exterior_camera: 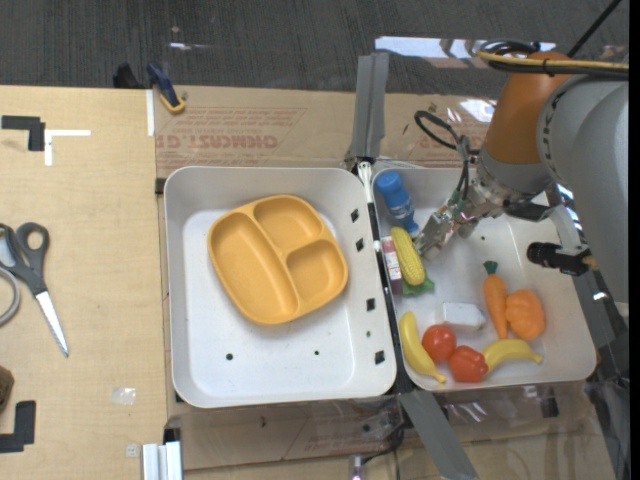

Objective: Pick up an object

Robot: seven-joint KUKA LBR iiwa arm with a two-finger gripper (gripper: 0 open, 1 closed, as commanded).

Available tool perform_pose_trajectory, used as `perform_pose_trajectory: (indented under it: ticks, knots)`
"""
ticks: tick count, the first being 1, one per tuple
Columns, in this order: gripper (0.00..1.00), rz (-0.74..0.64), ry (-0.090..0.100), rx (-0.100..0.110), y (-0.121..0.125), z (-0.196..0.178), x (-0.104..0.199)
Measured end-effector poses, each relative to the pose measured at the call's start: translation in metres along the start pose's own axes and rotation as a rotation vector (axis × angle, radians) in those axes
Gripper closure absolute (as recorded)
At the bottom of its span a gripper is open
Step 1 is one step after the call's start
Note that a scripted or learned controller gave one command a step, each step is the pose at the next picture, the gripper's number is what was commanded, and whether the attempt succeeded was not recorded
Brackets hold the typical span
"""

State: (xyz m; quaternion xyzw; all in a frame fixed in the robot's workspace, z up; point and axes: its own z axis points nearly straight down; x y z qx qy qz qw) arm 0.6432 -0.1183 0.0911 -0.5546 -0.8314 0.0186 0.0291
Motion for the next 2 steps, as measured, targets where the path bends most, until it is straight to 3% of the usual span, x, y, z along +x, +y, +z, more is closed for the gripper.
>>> perform_pose_trajectory:
  ticks: [1,2]
  knots:
    - [1.00,0.000,0.007,0.018,-0.005,-0.004,0.001]
    - [1.00,-0.208,-0.037,-0.061,-0.025,-0.193,0.058]
